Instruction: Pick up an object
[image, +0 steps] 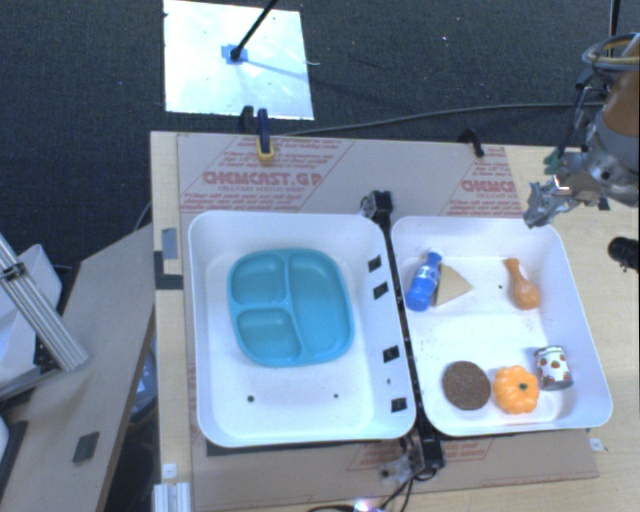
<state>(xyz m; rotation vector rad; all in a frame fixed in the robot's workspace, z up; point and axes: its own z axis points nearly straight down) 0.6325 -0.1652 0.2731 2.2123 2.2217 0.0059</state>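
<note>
Pumpkin (516, 389) and brown disc (466, 385) sit nearest me at 6 o'clock of the right bin (590, 330), all pickables grouped there w/ gripper (545, 205) parked past its 1 o'clock corner, carrying nothing, can't tell its opening.

Upper right of the frame, you see your arm (615, 110): grey metal housing, an orange band, dark cables looping around it.

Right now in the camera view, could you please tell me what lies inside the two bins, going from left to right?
Light blue divided plastic plate → small blue bottle → tan triangular wedge → round brown patty → orange toy pumpkin → small printed can.
</note>
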